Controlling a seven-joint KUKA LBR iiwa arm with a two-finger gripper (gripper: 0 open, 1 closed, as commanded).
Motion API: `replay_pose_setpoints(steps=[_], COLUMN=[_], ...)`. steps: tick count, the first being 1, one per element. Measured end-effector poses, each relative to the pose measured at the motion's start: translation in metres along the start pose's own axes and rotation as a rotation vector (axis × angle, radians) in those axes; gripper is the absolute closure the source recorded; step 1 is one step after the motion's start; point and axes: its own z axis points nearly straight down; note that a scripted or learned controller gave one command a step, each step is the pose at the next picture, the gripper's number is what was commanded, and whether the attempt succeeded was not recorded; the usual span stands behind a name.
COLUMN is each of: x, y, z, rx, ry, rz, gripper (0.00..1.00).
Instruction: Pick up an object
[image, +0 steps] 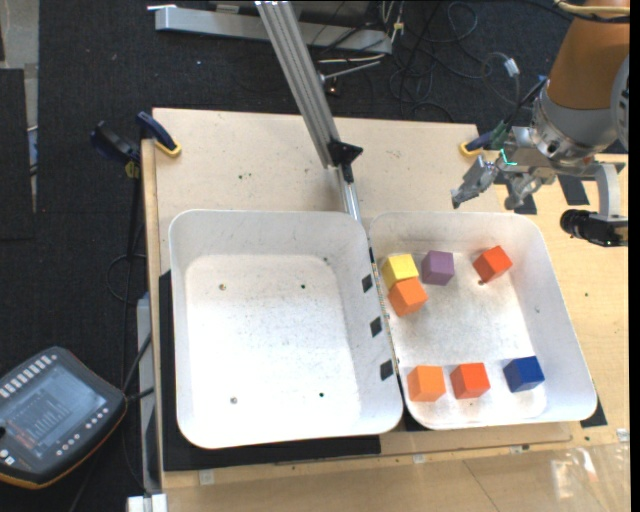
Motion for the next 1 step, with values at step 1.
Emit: replay_pose_setpoints(steps=[1], x=[-0.0005], y=[-0.002], z=[0.0432], rx=[0.004], ry=[0.001], rz=[0.003], gripper=[0.0])
